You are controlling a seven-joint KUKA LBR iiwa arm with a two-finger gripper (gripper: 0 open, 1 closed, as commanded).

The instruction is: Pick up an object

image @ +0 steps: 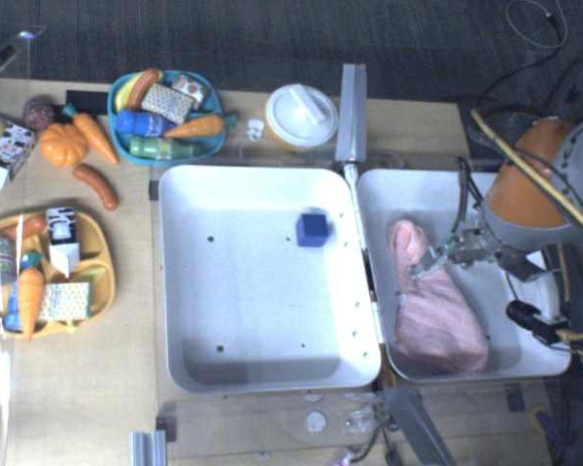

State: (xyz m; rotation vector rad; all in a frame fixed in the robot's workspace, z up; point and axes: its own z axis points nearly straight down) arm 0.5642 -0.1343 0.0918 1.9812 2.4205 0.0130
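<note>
A crumpled pink cloth (432, 309) lies in the right bin (525, 357), stretching from the bin's upper left toward its front. My gripper (430, 259) reaches in from the right and sits low at the cloth's upper middle, right against the fabric. The grey arm with its orange band (530, 187) stands over the bin's right side. A small blue cube (313, 229) rests in the left bin (233, 357), near its upper right corner and well apart from the gripper.
A metal divider (350, 115) stands behind the seam between the bins. A white lidded bowl (301, 115), a blue bowl of toy food (165, 116) and a yellow tray (44, 270) sit on the bench to the left. Cables run along the right.
</note>
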